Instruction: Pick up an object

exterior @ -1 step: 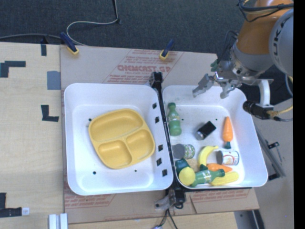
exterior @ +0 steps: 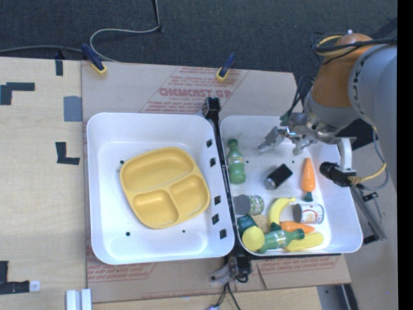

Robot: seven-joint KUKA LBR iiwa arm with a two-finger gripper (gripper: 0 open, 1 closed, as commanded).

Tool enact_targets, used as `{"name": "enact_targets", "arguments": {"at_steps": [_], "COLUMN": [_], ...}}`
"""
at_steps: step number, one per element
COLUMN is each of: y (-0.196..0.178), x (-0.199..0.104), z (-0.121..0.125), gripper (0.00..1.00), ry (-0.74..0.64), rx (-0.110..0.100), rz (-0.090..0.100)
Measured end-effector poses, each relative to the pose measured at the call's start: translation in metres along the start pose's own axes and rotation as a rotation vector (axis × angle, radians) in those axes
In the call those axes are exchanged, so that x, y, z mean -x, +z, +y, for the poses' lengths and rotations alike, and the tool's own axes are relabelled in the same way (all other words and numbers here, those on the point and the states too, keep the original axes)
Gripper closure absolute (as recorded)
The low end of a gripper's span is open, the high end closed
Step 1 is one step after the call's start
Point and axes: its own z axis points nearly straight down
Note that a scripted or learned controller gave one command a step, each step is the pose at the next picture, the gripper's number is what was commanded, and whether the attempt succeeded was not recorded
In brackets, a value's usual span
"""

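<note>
Could easily close on nothing here: toys crowd the near end of the right bin, banana against can and corn, so a blind descent risks a glancing nudge. Black block and carrot lie nearest, just below. Gripper hovering over the far end, fingers splayed wide, gripping nothing (touching nothing either).

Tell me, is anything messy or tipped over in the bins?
Yes. In the right bin, the green bottle lies on its side, and toy food is heaped in the near corner. The yellow tray sits askew in the left bin.
</note>
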Motion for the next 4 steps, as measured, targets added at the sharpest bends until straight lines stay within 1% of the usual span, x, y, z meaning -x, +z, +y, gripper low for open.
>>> {"name": "enact_targets", "arguments": {"at_steps": [1, 2, 3, 4], "y": [0.061, 0.061, 0.051, -0.037], "x": [0.008, 0.025, 0.026, -0.031], "z": [-0.022, -0.052, -0.051, -0.056], "gripper": [0.00, 0.00, 1.00, 1.00], "ry": [0.000, -0.001, 0.000, -0.002], "rx": [0.007, 0.010, 0.011, 0.005], "rz": [-0.001, -0.002, -0.003, 0.001]}}
